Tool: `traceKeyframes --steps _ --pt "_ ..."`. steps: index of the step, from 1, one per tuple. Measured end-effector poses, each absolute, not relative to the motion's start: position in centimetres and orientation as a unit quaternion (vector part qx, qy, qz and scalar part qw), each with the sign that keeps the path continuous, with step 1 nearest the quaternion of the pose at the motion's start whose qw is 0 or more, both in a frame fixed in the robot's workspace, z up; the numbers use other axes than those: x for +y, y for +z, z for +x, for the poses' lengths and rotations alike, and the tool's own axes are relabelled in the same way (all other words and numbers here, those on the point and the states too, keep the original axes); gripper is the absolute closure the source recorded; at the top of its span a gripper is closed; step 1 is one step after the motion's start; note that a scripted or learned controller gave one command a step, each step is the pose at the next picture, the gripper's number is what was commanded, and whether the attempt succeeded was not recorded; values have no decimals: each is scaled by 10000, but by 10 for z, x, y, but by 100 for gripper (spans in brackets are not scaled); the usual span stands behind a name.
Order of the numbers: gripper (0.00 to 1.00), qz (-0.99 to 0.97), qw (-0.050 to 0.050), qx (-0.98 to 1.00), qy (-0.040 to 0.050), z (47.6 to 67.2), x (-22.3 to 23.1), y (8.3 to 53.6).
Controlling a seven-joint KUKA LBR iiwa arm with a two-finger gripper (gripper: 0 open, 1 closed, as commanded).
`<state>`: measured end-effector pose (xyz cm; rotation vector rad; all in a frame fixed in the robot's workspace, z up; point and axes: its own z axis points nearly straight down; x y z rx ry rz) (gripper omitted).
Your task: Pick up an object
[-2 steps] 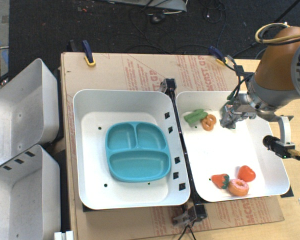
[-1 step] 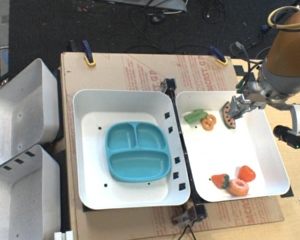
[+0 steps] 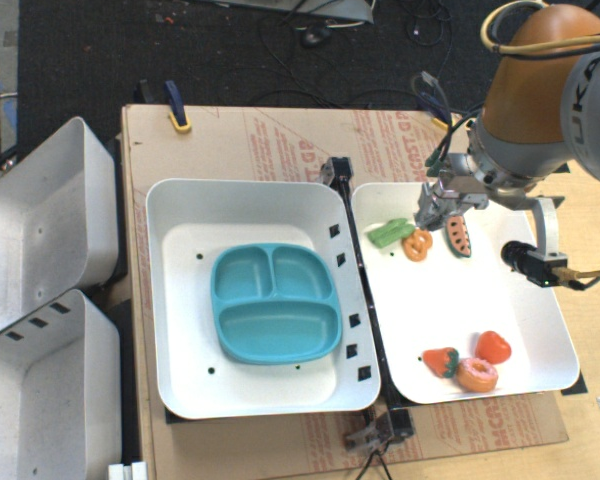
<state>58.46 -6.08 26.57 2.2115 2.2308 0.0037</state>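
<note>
My gripper (image 3: 429, 218): low over the far left part of the right bin (image 3: 540, 313); I cannot tell its state.
Closest things: orange pretzel (image 3: 416, 245) just under my tip, green piece (image 3: 388, 233) touching the pretzel's left, watermelon slice (image 3: 459, 236) just to its right.
Near edge of right bin: red and green piece (image 3: 441, 361), pink donut (image 3: 477, 374) and red pepper (image 3: 494, 347), clustered, well apart from my tip.
Left bin (image 3: 170, 298): teal divided plate (image 3: 276, 302).
Divider: black clips (image 3: 338, 171) between the bins, just left of my tip.

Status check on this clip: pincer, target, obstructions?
Pincer low over right bin, grip unclear. Orange pretzel right below. Green piece, watermelon slice crowd it.
</note>
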Motion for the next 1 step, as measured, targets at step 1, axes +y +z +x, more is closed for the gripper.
traceKeyframes --steps 1 --pt "100 7046 -7 7096 -1 583 -13 261"
